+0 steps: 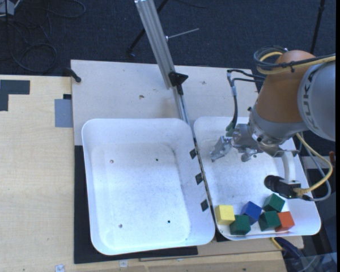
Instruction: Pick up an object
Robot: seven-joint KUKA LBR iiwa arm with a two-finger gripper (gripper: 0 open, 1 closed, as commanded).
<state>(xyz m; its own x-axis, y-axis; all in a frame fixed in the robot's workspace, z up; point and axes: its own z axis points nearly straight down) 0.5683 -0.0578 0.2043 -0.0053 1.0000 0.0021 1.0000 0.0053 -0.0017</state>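
- The gripper [233, 150] hangs open above the right bin [224, 129], holding nothing.
- Coloured blocks [255, 215] cluster in that bin's near corner, well apart from it.

Left bin [102, 152] and right bin [226, 169]: white plastic, smooth, faint speckling. Tabletop [28, 169]: pale wood-look panel, matt. Slanted rail [156, 35]: ribbed bare metal, dull sheen. Arm [317, 103]: grey casing, smooth; orange band [280, 92] semi-gloss. Pincer [224, 147]: bare silvery metal. Blocks [255, 215]: matt, solid colours. Far floor [73, 21]: dark carpet, rough.
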